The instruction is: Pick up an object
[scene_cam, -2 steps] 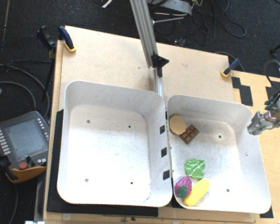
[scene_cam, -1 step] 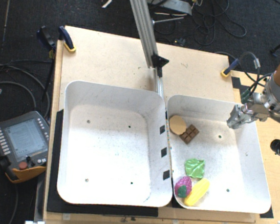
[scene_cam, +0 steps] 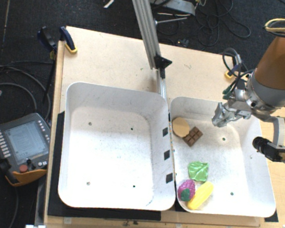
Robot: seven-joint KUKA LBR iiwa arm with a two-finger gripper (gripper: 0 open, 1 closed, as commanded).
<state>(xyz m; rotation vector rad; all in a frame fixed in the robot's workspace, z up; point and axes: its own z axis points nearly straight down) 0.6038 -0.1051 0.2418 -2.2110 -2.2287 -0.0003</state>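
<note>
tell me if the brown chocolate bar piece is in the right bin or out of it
In. The chocolate piece lies flat on the floor of the right bin, touching the tan round piece, near the divider between bins.

Pale wooden desk [scene_cam: 113, 59], bearing two shallow white bins: left bin [scene_cam: 75, 143] and right bin [scene_cam: 256, 169], touching side by side.

One fixed camera looks down at a slant on both bins [scene_cam: 111, 148].

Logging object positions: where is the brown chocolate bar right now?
In the right bin, the chocolate bar lies near the divider, touching the tan round piece, above the green toy.
</note>
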